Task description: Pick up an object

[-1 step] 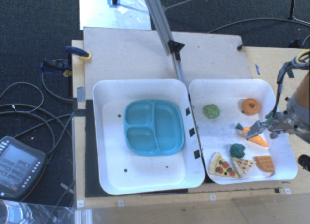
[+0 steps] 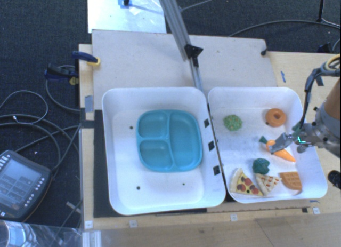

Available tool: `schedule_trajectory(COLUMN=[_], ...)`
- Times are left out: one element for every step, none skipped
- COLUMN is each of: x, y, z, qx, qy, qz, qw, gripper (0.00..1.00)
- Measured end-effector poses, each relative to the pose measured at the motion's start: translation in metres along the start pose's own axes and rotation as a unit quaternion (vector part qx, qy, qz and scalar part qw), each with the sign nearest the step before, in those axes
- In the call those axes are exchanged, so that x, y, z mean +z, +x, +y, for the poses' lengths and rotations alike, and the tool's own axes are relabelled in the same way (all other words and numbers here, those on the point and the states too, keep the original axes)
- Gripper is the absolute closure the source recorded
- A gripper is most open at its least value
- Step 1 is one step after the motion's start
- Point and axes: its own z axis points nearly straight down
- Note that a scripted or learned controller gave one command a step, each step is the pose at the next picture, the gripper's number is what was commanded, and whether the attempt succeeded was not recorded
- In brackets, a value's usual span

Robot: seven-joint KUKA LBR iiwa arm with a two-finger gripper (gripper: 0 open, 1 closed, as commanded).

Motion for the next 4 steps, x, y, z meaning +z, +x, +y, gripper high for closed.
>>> schedule_trajectory(x=[0.062,0.114,0.101,0.048], y=[0.005,0.005,0.005,-0.002], z=[0.0,0.0,0.002,0.012], qx=[0.001,0.001,0.001,-0.002], qy=[0.003,0.003,-0.001,-0.003], qz=[0.0,0.001,0.0,-0.002], qw=[1.0,1.0,1.0,1.0], gripper=[0.0,0.0,1.0,1.0])
